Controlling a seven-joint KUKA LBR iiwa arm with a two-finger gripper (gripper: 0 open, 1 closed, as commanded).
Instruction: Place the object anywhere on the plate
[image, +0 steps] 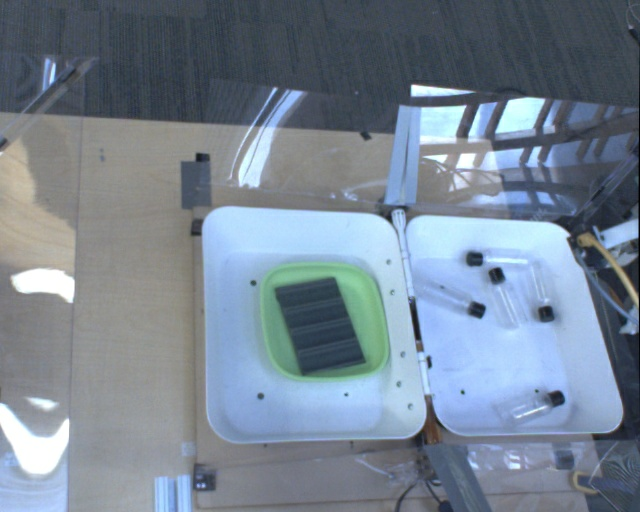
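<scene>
Claw state cannot be told from this frame, whether apart, together or clamped on something, so nothing can be said of it carrying anything.

Camera view: the left bin (225, 400) holds a green plate (375, 335) with rounded corners, set about mid-bin. A dark grey ribbed block (318, 325) lies flat on the plate, wholly inside its rim and near its centre. Its long axis runs mostly up and down the frame, tilted so the upper end leans toward the left and the lower end toward the right. The ribs cross it the short way. Both ends look alike, so it has no clear front.

The right bin (590, 400) holds several clear vials with black caps, scattered well apart. One vial (452, 297) is near the bin's left wall, and another vial (530, 405) is toward the lower right.

Judging by how things lie, and taking the block as the object, the placing step looks finished, since it rests on the plate. The next move would call only for the arm to stay clear without nudging plate or block. If a vial were meant instead, a fresh pick from the right bin would be needed.
</scene>
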